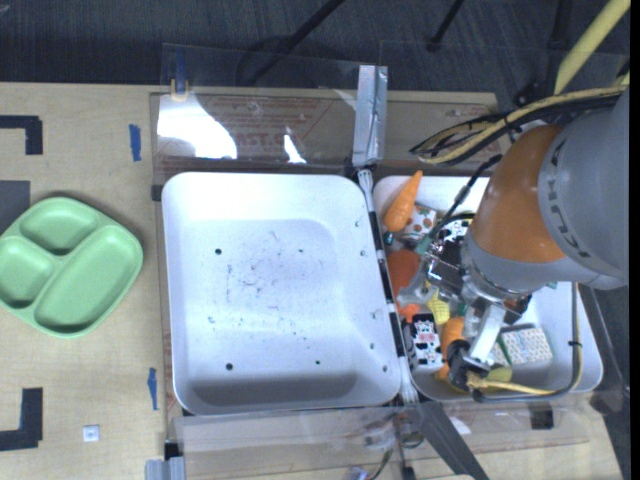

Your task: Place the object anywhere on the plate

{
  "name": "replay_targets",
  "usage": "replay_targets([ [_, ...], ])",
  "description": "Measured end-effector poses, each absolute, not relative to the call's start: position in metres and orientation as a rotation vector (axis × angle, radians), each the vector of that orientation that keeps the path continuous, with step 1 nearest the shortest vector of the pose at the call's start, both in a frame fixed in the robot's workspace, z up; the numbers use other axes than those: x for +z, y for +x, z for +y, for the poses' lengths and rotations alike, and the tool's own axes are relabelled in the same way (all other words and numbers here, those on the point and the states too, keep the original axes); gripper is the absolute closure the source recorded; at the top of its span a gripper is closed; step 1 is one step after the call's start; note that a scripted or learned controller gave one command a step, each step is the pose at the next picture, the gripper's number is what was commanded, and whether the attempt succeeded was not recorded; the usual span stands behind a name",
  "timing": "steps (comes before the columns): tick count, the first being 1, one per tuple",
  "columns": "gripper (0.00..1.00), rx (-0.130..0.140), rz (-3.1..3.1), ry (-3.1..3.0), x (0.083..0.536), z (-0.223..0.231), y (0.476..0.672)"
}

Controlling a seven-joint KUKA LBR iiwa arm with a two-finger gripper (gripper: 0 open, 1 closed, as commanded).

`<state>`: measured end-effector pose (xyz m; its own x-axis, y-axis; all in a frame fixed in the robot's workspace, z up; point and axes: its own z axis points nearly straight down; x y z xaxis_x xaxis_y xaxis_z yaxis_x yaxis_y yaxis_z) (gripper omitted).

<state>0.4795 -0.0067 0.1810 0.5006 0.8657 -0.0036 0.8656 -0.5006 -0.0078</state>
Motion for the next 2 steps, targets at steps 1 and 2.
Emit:
replay_targets([
  [1,0.0,0.011,-1.567,-2.717,0.181,-0.0067,0.4795],
  [2,0.0,0.011,-1.567,-2.717,0.181,-0.0067,0.4795],
])
